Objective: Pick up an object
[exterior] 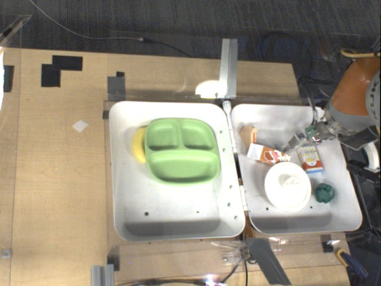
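Note:
The right bin [351, 213] holds several things: a white round bowl [287, 185], a red and white carton [268, 155], a brown cylinder [247, 136], a small printed packet with a blue edge [309, 158] and a dark green lump [324, 192]. My gripper [297, 139] hangs low over the back of this bin, just right of the carton and just above the packet. It comes off the grey wrist with the orange band [356, 91] at the right. I see nothing held in it.
In the left bin [125, 207] a green divided plate [180, 149] lies partly on top of a yellow object [138, 145]. A metal post [228, 70] stands behind the wall between the bins. Cables lie at the far right.

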`<state>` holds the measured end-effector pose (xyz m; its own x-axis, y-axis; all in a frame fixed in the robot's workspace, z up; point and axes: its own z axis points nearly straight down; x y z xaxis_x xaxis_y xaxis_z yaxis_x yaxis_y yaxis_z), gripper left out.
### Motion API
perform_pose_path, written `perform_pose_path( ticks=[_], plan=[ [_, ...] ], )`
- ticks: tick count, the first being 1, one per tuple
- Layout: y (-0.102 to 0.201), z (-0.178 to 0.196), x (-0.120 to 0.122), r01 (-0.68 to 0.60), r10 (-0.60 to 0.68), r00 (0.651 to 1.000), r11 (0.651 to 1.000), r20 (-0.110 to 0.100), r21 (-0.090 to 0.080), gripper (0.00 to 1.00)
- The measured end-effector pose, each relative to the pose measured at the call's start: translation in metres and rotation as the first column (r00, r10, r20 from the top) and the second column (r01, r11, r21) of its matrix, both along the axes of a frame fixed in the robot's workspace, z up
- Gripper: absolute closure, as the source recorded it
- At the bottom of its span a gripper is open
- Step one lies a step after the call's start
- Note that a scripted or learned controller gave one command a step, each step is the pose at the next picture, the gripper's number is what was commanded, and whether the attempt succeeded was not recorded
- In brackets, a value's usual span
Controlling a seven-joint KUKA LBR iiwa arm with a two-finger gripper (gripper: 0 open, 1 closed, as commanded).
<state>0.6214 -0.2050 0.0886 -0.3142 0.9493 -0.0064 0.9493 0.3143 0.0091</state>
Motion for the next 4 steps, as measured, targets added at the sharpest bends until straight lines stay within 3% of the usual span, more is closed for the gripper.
perform_pose_path(
  ticks=[1,2,3,4],
  plan=[
    [0.0,0.058,-0.018,-0.024,0.024,1.0,1.0,-0.002,0.001,0.0],
    [-0.001,0.017,-0.028,-0.046,0.046,0.999,0.999,-0.003,0.001,0.0],
    [0.0,-0.002,-0.009,-0.095,0.095,0.996,0.996,-0.003,0.0,0.0],
    [0.047,0.052,0.021,-0.038,0.038,0.999,0.999,-0.002,0.002,0.0]
  ],
)
